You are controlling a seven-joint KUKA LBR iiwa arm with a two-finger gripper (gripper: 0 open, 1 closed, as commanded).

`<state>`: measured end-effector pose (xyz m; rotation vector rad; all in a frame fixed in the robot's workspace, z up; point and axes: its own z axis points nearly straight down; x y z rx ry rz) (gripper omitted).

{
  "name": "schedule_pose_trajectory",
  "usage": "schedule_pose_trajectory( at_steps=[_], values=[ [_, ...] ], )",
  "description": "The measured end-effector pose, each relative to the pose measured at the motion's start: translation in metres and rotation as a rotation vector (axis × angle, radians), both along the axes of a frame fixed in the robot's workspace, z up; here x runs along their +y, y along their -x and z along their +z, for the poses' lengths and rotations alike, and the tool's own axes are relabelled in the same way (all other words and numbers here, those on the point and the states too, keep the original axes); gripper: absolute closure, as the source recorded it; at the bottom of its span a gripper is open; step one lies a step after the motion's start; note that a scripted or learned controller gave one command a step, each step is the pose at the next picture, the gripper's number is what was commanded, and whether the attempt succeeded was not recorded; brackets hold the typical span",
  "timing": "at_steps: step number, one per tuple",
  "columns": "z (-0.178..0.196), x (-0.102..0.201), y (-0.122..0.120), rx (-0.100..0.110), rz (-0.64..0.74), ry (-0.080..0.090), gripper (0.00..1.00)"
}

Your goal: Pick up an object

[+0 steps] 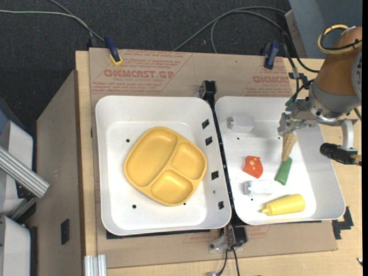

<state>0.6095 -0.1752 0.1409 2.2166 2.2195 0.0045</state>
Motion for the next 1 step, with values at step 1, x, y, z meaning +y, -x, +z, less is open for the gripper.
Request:
schedule_pose_trajectory(
  at_steps=[1],
  values=[
    [0.0656,-0.0010,-0.0039,-0.003,0.000,0.001,1.00]
  ],
)
